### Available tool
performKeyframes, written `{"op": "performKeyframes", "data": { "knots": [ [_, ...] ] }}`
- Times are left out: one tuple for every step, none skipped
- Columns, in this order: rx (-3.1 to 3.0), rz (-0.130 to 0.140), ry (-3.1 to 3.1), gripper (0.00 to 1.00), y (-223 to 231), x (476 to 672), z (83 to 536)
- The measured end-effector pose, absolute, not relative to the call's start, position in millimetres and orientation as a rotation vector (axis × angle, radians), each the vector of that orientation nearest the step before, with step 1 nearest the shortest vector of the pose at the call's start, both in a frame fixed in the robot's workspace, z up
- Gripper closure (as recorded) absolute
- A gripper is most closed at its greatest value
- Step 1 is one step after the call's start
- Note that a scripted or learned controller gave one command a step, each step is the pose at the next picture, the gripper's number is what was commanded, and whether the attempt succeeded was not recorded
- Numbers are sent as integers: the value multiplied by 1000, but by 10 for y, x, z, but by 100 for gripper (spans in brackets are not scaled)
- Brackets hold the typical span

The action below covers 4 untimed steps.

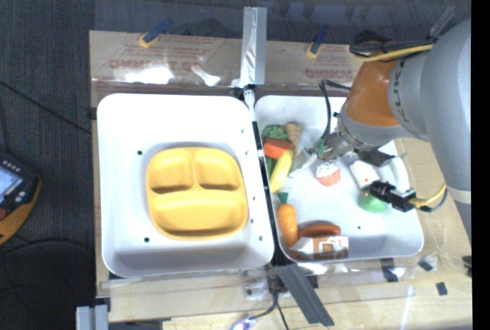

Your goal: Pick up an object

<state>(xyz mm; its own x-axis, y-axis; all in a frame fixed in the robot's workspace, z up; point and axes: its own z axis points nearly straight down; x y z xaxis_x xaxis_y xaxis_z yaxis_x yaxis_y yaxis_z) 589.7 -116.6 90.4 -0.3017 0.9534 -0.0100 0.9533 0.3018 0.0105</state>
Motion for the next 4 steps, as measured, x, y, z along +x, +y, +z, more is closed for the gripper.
{"op": "performKeyframes", "data": {
  "knots": [
    [1632,-2,2671,0,-1586,6279,895],
    [1720,1,2616,0,-1215,5967,901],
    [1371,-7,2825,0,-1099,6314,1127],
    [745,-1,3051,0,-1394,5928,1274]
  ]
}}
